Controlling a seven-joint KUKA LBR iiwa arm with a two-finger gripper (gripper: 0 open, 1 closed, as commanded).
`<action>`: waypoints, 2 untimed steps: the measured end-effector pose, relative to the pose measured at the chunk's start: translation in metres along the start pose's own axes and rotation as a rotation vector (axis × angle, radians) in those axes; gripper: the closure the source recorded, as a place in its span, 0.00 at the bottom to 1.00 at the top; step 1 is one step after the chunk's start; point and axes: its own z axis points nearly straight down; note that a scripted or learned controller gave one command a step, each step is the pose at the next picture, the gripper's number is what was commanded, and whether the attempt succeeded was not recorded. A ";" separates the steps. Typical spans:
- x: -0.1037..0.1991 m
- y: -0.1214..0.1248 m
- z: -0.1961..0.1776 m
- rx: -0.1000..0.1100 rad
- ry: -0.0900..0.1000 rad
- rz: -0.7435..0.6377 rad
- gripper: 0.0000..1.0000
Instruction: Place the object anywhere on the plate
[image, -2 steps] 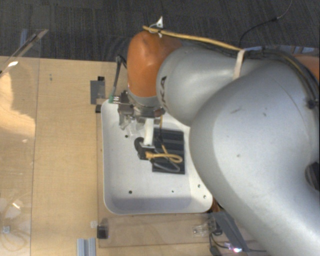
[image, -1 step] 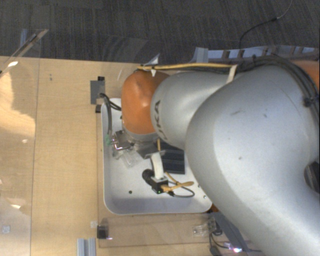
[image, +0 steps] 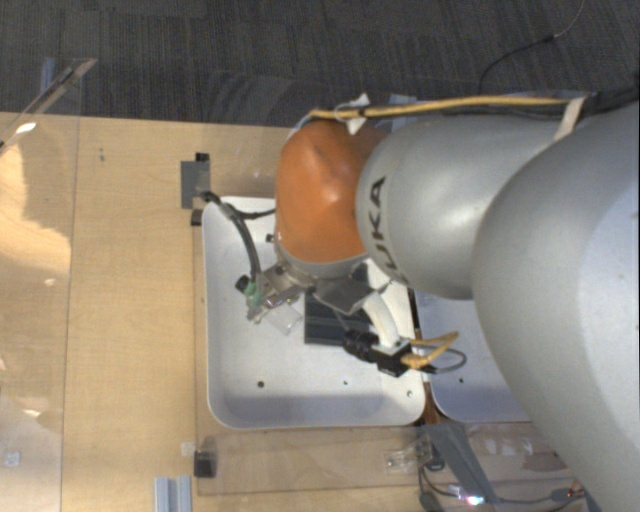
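Wooden surface (image: 110, 300), dark carpet beyond. Left white bin (image: 300, 400): landmark. Grey arm (image: 480, 210) with orange band (image: 315, 195) crosses above its far half. Tool (image: 268, 298) low over the bin's left-centre floor; finger state cannot be told. Dark flat item (image: 325, 322), possibly the object, lies just right of the tool. Second bin (image: 470, 395) adjoins at right.

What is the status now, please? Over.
Gripper low over left bin, fingers unreadable. Object and plate unconfirmed. Arm covers most of both bins.
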 end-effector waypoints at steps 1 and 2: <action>-0.049 0.032 -0.211 -0.006 -0.003 -0.195 1.00; -0.048 0.032 -0.211 -0.005 -0.003 -0.196 0.00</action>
